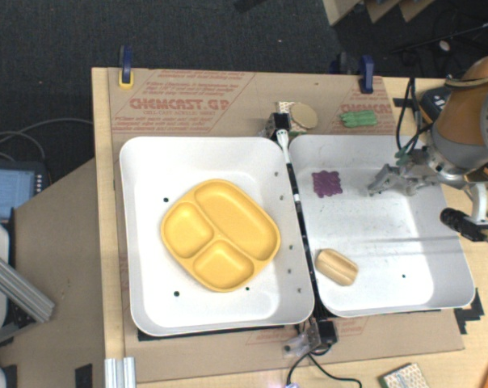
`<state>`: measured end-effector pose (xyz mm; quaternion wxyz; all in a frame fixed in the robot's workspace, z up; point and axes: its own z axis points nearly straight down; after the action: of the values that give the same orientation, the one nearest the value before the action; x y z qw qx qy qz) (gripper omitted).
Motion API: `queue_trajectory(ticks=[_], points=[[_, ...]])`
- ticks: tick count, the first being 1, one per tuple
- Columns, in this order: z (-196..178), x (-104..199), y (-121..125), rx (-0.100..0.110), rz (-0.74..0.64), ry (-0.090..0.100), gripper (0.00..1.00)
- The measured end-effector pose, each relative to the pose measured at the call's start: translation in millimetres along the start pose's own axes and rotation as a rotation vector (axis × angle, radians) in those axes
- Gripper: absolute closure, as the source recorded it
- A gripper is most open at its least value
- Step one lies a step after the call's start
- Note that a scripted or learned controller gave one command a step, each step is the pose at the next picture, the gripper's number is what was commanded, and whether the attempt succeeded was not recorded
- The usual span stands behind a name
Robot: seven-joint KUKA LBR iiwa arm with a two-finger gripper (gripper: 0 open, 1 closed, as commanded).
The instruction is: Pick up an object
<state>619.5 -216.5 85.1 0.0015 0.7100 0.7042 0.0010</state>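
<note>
We are seeing a smooth tan oblong block (337, 266) lying in the right bin (422, 297), near its front-left corner, long axis running left-to-right and slightly toward us. Our gripper (381, 183) is hovering spread open over the bin's far side, gripping nothing, just beside a flat, bumpy purple piece (326, 183).

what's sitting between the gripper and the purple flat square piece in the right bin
Nothing visible. The gripper hovers over the right white bin, and only bare bin floor lies between it and the purple flat square piece. The tan rounded block sits nearer the front edge, well off that line.
</note>
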Motion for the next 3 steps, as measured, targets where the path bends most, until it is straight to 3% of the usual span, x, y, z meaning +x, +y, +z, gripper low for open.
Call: queue_trajectory(ticks=[1,2,3], points=[[1,87,-68,0.01,-0.012,0.006,0.0],[0,115,-29,-0.001,-0.012,0.0,0.0],[0,117,10,-0.001,-0.01,0.0,0.0]])
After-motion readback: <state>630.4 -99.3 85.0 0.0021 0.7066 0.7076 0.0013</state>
